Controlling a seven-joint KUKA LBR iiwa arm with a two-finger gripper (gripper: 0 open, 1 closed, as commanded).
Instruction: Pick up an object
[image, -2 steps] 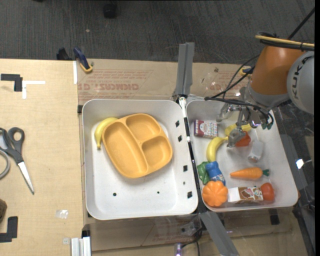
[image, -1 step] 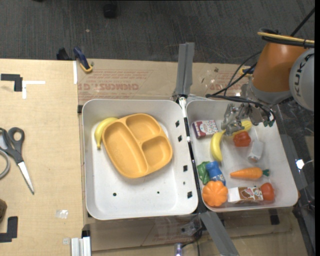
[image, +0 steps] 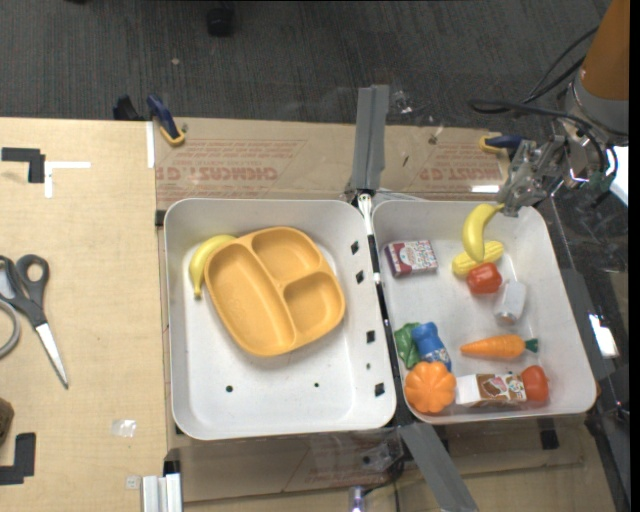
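- Right bin: banana, tomato and carton crowd the far half; its middle floor is bare.
- Left bin: divided orange plate fills the centre, leaving the near edge open.

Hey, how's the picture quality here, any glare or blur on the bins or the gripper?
Camera view: even, soft lighting; the left bin and right bin read bright white without washing out; the orange plate and carrot look sharp; the gripper at the top right is cluttered with cables and hard to read.
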